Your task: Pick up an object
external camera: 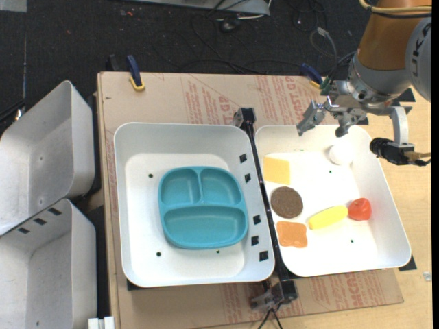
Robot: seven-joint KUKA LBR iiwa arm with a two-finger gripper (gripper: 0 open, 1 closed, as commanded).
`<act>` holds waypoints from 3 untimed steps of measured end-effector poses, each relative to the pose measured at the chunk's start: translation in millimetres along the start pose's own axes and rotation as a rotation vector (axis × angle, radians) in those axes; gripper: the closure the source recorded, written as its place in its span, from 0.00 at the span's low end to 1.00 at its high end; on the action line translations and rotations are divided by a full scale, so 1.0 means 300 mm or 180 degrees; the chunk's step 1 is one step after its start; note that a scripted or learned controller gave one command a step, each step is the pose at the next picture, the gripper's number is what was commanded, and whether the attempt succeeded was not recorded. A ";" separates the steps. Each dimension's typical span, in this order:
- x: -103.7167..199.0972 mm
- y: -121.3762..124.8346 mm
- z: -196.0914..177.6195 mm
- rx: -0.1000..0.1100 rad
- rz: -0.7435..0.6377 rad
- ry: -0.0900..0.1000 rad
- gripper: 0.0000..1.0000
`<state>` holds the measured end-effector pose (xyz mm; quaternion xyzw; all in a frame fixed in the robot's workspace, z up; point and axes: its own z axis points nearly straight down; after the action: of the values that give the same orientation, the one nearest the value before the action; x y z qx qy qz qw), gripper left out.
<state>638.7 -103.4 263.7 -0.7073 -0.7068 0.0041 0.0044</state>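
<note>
Hovering above right bin (384, 204) far edge, gripper (328, 120); white ball (339, 154) half-shadowed.

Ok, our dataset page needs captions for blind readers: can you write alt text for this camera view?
The gripper hovers with open fingers over the right bin's far edge, holding nothing. That bin holds a yellow slice, brown disc, orange piece, yellow piece, red piece and white ball. The left bin holds a blue divided plate.
</note>
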 end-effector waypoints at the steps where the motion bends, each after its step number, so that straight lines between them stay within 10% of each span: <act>1: 0.001 0.007 -0.024 -0.0039 -0.0006 -0.0004 0.00; 3: 0.037 0.027 0.304 -0.0027 -0.0002 -0.0003 0.00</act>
<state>645.8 -92.3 172.5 -0.7071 -0.7071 0.0014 0.0012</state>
